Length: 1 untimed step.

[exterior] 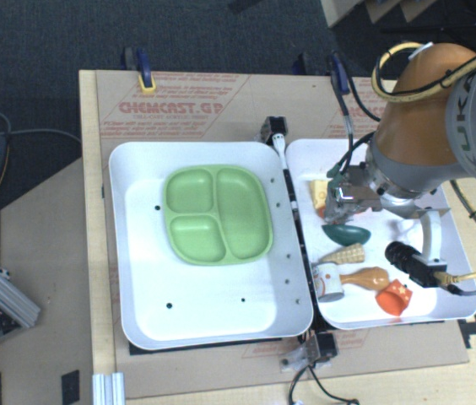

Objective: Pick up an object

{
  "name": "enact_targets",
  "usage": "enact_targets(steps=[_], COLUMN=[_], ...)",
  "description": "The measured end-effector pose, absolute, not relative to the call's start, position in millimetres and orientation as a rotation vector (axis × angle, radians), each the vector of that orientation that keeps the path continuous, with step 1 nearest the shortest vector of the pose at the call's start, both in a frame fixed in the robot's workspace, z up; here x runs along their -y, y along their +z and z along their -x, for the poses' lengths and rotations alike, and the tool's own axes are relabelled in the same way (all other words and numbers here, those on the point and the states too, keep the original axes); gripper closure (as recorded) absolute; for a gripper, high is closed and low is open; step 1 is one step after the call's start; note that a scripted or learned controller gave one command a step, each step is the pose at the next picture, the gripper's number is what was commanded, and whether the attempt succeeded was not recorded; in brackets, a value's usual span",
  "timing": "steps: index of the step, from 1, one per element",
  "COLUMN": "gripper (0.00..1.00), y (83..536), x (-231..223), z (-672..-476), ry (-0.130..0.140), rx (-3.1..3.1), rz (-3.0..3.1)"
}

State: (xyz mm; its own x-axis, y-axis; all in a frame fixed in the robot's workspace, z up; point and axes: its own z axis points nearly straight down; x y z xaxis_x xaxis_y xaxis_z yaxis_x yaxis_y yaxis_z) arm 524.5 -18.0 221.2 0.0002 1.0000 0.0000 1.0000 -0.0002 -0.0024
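My gripper [338, 212] hangs low over the left half of the right bin [440, 312], the arm coming in from the right. Just below it lies a dark teal, bowl-like object [348, 234]; whether the two touch is unclear. A yellow block [318, 194] sits to the gripper's left by the bin wall. Nearer the front lie a tan ridged cone [345, 256], a brown drumstick [364, 277], a small white and grey cup [327, 282] and a red-orange piece [394, 298].
The left bin [137, 294] holds a green divided plate [219, 214]. A raised rim separates the two bins. The bench's cardboard top [179, 99] stretches behind the bins, with clamps at its far edge.
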Motion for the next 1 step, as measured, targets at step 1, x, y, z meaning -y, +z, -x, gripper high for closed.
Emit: enact_targets(steps=[1], gripper=[1.00], y=[216.5], x=[6.3], z=[-518.7], ry=[0.002], rx=[2.221], rz=[2.219])
